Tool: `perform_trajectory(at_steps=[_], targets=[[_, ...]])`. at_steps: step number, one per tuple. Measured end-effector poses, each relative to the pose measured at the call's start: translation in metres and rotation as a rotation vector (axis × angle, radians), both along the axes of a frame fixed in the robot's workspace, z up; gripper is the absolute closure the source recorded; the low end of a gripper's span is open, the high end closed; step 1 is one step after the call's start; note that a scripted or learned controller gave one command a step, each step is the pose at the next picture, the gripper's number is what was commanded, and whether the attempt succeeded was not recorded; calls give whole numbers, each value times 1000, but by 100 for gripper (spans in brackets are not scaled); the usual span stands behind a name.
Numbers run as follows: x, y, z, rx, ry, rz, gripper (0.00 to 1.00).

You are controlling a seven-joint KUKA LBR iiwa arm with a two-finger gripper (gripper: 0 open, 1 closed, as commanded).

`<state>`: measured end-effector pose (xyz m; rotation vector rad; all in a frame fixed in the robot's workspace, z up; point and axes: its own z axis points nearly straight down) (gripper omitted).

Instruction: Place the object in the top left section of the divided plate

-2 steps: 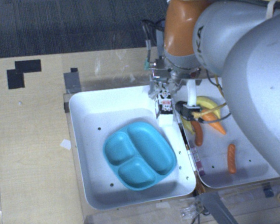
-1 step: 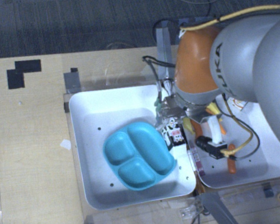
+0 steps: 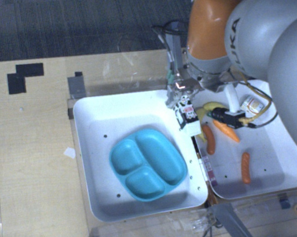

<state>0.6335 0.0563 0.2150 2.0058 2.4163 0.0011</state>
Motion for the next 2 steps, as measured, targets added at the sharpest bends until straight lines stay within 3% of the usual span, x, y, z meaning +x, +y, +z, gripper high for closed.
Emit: perform_trajectory(at_steps=[1, 2], targets=[[-59, 10, -34, 0, 5, 57, 100], [-70, -12, -27, 0, 3, 45, 100]])
